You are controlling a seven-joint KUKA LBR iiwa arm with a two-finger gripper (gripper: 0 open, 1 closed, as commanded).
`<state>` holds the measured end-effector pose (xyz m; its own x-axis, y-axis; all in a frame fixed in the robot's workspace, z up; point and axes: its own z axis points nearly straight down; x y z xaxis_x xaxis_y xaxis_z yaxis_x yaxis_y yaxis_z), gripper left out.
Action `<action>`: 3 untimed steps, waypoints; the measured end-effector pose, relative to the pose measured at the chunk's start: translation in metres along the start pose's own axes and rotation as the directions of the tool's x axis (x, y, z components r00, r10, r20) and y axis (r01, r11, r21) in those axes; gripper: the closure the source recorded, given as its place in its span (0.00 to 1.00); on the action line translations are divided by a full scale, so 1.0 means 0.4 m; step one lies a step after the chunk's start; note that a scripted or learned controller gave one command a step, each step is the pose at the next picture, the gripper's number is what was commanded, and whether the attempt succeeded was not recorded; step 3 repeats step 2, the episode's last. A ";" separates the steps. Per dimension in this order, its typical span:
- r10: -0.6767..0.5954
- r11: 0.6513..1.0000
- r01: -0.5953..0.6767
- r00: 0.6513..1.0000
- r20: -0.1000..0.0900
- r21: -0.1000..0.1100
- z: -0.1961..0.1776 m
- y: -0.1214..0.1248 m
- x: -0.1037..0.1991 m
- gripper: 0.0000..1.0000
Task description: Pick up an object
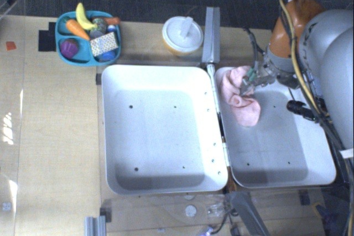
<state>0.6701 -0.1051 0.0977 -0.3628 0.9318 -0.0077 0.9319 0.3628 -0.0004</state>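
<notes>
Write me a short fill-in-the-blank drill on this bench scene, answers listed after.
1. The pink cloth lies in the ____ bin.
2. The gripper is at the cloth's ____ edge.
3. The banana sits in a ____ tray.
4. The white lidded cup stands ____ the bins.

Answers: right; upper; blue; outside

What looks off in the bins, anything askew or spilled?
Nothing spilled or damaged. The pink cloth lies crumpled against the upper left wall of the right bin, by the divider, with the gripper right at its top edge. The blue tray of toy food sits tidy beyond the left bin.
</notes>
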 end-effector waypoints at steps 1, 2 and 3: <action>0.305 0.952 -0.305 0.952 -0.007 -0.011 0.020 -0.045 -0.012 1.00; 0.024 1.000 -0.024 1.000 -0.008 0.000 -0.214 0.069 0.181 1.00; 0.024 1.000 -0.024 1.000 -0.008 0.000 -0.214 0.069 0.181 1.00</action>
